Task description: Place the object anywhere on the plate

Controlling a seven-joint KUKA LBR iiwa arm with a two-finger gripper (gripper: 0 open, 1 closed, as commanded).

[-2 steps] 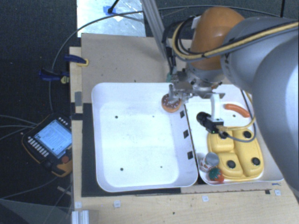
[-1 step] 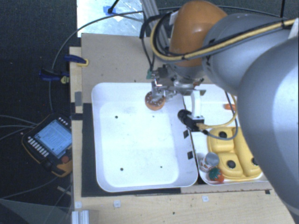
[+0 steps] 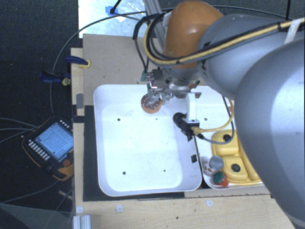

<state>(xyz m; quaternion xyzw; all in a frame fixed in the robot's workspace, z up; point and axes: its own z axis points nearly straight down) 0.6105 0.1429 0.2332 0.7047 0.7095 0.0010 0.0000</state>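
A small round brown object sits at the far edge of the left white bin. My gripper reaches down from the orange-banded wrist. Its metal fingers are closed over the top of the brown object. In the near left corner of the right bin, a curved white rim looks like the plate. The grey arm hides most of that bin.
On the plate area lie a small grey piece and a red-and-green piece. A yellow object lies beside them. A black cable fitting hangs over the wall between the bins. A teach pendant lies left of the bench.
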